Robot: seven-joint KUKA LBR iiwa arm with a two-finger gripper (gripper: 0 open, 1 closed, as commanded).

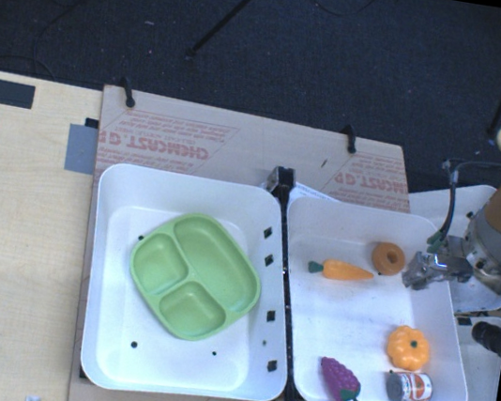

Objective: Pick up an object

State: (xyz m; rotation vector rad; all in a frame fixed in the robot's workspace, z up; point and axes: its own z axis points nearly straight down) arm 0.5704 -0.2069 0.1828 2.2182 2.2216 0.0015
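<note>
We are seeing a green plate (pixel 195 276) lying in the left bin (pixel 128 193). The right bin (pixel 342 224) is holding a carrot (pixel 345 272), doughnut (pixel 388 258), pumpkin (pixel 408 347), grapes (pixel 339 378) and can (pixel 409 387). The gripper (pixel 421 271) is hovering at the bin's right rim beside the doughnut; its state we cannot tell.

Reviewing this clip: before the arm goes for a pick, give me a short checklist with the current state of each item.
1. Objects present in the right bin: ok; doughnut, carrot, pumpkin, grapes and can.
2. Gripper over the right bin: ok, at its right rim near the doughnut.
3. Nothing held yet: ok, no object between its fingers.
4. Finger opening: cannot tell.
5. Objects spaced apart: mostly ok; pumpkin and can sit close.
6. Green plate out of the way: ok, in the left bin.
</note>
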